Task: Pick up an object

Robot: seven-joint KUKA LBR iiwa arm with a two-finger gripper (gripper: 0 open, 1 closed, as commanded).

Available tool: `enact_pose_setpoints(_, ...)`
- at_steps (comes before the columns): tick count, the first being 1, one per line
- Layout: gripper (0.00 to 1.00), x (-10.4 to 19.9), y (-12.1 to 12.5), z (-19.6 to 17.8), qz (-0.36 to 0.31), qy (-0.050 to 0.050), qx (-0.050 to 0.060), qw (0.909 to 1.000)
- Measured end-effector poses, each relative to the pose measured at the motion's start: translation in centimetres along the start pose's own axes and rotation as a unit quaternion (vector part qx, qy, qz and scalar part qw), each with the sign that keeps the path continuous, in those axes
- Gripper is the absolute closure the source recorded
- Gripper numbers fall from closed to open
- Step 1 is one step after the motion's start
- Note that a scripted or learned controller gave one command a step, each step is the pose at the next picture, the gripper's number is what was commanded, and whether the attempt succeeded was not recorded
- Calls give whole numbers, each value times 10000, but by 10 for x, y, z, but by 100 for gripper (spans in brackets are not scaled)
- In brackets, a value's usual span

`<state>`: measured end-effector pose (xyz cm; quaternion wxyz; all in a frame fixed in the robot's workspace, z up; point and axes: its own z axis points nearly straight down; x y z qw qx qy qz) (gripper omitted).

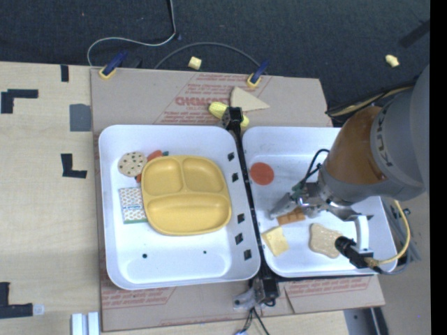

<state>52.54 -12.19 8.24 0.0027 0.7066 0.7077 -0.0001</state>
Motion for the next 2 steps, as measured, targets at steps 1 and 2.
enact_pose_setpoints(1,100,-2,2,-15,8,6,-8,10000)
enact_pose_setpoints(2,100,91,76,-108,-56,28,-42,10000)
